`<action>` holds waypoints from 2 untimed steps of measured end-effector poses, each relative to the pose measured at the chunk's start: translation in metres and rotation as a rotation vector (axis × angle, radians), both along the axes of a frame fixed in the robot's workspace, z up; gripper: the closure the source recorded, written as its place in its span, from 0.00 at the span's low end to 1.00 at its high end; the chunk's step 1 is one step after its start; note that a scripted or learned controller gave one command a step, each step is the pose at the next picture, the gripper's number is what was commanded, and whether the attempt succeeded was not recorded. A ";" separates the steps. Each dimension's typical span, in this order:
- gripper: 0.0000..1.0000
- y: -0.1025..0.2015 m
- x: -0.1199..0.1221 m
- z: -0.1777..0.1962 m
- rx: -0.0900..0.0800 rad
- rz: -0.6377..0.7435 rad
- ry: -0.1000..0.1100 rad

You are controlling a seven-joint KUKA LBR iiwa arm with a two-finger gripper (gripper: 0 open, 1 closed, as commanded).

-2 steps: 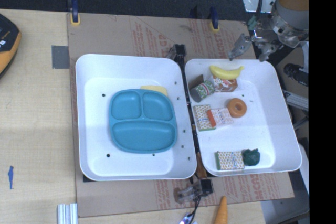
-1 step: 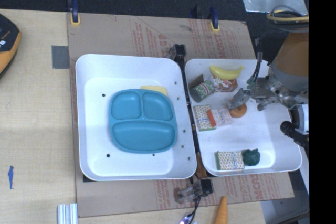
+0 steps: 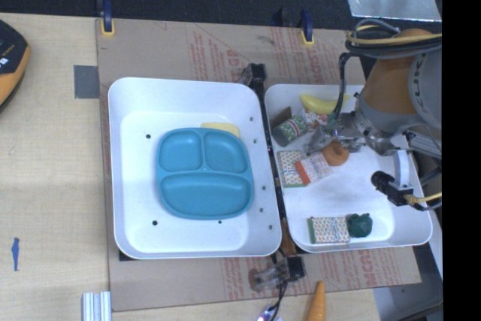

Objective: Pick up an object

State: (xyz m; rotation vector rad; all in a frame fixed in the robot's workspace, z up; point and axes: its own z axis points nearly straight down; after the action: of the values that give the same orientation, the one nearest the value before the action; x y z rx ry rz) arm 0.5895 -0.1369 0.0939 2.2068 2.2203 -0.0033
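My gripper hangs low over the upper middle of the right bin, on the grey arm reaching in from the right. Directly under it, touching or nearly touching, is a small orange round object. A dark green can-like item lies just left of the gripper. A yellow banana-shaped thing rests against the bin's far wall. A patterned packet with an orange edge lies left of the orange object. At the near wall sit a small printed box and a dark green lump.
The left bin holds a blue divided plate with a pale yellow item peeking out behind it. An orange carrot-like thing lies on the cardboard in front of the bins. Clamps stand at the far edge.
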 end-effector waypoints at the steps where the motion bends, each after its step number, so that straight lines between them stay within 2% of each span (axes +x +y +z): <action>1: 1.00 0.001 -0.005 0.007 0.009 0.000 0.019; 2: 0.00 0.002 -0.004 0.008 0.008 0.002 0.014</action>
State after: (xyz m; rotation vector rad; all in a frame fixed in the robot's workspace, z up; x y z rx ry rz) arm 0.5859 -0.1354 0.1023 2.2157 2.2327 -0.0100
